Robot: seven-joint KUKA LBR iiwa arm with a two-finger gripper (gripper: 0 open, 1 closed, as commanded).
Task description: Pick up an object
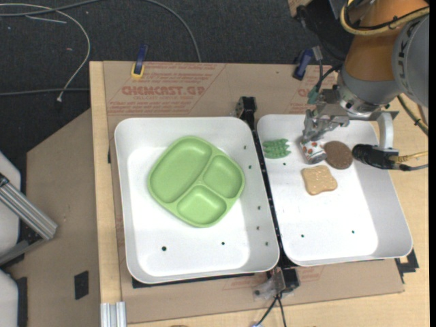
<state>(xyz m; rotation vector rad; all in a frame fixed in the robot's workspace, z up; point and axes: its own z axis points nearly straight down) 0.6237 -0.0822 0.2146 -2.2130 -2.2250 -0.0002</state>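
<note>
Arm: grey with an orange band (pixel 381 16), reaching in from the right over the far edge of the right bin.
Gripper (pixel 313 145): pointed down into the right bin (pixel 368 244) near its far left corner, fingers set close about a small red and white object (pixel 313 153); I cannot tell for sure whether they pinch it or just stand around it.
Small object: lies on the bin floor right under the fingertips, touching or almost touching them.
Brown round piece (pixel 338 154): just beside the gripper on its right, near the far edge of the right bin.
Toast slice (pixel 319 180): tan, flat on the floor, just nearer the front than the gripper and the brown piece, apart from the fingers.
Green leafy piece (pixel 276 148): by the left wall of the right bin, just to the left of the gripper.
Left bin (pixel 136 251): holds a green divided plate (pixel 196 180), three compartments, lying flat and turned at a slant in the middle.
Bench: brown cardboard sheet (pixel 170 87) under both bins, with red printing along its far edge.
</note>
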